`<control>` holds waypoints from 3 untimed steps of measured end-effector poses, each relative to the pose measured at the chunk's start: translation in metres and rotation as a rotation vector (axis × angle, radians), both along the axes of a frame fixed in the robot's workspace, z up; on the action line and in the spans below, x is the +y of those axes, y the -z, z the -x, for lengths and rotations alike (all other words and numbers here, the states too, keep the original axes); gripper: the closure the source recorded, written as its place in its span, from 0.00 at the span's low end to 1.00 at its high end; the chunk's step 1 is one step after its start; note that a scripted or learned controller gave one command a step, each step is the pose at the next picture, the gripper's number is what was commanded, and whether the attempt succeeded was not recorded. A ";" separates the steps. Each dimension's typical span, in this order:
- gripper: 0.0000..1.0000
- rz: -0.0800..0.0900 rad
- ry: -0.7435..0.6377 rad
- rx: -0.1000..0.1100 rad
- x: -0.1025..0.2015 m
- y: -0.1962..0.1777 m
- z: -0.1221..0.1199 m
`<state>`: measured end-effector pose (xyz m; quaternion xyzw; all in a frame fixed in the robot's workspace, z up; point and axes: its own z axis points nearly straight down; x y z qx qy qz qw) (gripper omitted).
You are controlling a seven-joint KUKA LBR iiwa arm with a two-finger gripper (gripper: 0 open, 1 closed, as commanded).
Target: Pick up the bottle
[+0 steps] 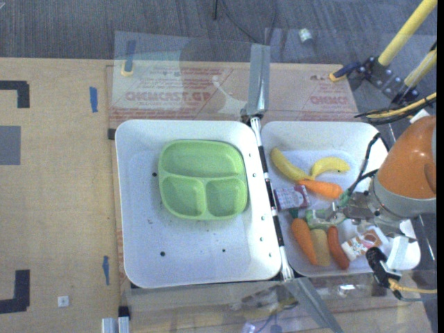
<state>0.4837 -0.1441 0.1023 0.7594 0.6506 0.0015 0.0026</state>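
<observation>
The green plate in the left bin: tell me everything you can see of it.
The green plate is a light green, plastic-looking tray with rounded corners and a raised rim. Ridges divide it into three compartments: one wide section along the far side and two smaller ones along the near side. Nothing lies in them. It rests flat, right side up, on the floor of the left bin, toward the far right part, clear of the bin's walls. Nothing else touches it.

We look down at a slant from one fixed camera above the bench (55, 186) — not close. Both white bins — left (132, 207), right (361, 134) — sit mid-frame.
</observation>
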 end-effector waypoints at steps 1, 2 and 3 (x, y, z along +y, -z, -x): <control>0.00 -0.002 0.036 0.007 0.111 -0.082 0.004; 0.00 -0.002 0.058 0.006 0.108 -0.087 -0.031; 0.00 -0.004 0.257 0.010 0.028 -0.062 -0.012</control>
